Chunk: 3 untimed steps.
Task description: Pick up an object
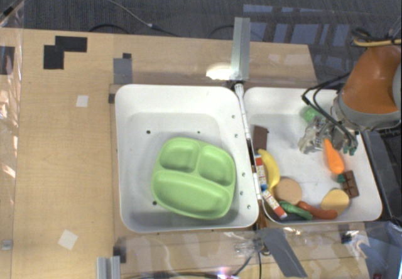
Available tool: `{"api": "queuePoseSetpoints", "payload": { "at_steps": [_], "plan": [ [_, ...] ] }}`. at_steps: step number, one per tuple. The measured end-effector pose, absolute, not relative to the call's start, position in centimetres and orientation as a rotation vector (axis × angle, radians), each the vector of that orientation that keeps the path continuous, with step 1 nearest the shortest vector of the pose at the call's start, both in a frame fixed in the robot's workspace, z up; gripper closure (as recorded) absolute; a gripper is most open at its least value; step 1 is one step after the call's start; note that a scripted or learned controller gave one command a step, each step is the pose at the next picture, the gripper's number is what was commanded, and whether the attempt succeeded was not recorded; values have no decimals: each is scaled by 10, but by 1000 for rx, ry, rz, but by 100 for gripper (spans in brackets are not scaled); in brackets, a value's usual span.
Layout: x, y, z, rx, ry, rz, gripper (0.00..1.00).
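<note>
Two white bins are sitting side by side: the left bin (129, 146) is holding a green divided plate (193, 177), the right bin (276, 105) small toy foods. The arm (375, 83) is hanging its gripper (323, 138) over the right bin, just beside an orange carrot (334, 156). A banana (271, 168) is lying along the divider.

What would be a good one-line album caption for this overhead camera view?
Robot gripper hovers over toy foods in the right bin, near an orange carrot; a green divided plate fills the left bin.
</note>
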State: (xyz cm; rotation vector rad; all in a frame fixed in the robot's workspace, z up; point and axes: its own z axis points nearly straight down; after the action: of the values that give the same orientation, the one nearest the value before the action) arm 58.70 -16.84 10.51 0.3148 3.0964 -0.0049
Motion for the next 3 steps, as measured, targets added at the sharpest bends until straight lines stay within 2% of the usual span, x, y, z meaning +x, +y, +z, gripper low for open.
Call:
{"api": "queuePoseSetpoints", "payload": {
  "at_steps": [1,2,3],
  "plan": [
    [587,-168,104,314,3098,-4,0],
    [565,-164,90,343,3106,-2,0],
    [570,-164,105,332,3093,-5,100]
  ]
}}
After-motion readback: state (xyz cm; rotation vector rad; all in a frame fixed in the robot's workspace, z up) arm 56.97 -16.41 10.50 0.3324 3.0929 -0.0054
